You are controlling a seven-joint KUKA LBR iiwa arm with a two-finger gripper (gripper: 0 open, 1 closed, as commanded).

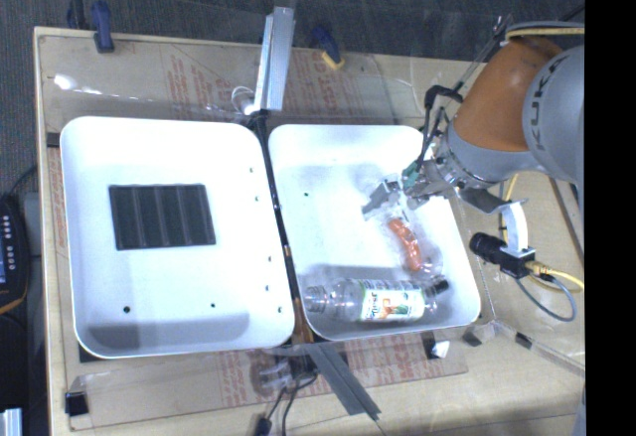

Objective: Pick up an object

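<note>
— What's the setting?

— A wooden bench on dark carpet, with blue clamps along its far edge. Two shallow white bins sit on it side by side, a metal bar standing where they meet at the back.

— What's in the bins?

— The left bin has a dark ribbed rectangular pad lying flat near its middle. The right bin holds a clear plastic bottle with a colourful label, on its side along the near wall, cap end toward the right. Just above it lies an orange object in clear wrap, slanted, near the right wall.

— And the arm?

— It reaches in from the right, orange band above the wrist. The gripper is down inside the right bin, toward the upper right, just above the orange object's upper end.

— Fingers apart or together?

— I cannot tell; they're too small and blurred against the white. Nothing can be seen between them. The bottle and the wrapped orange object both lie on the bin floor.
</note>
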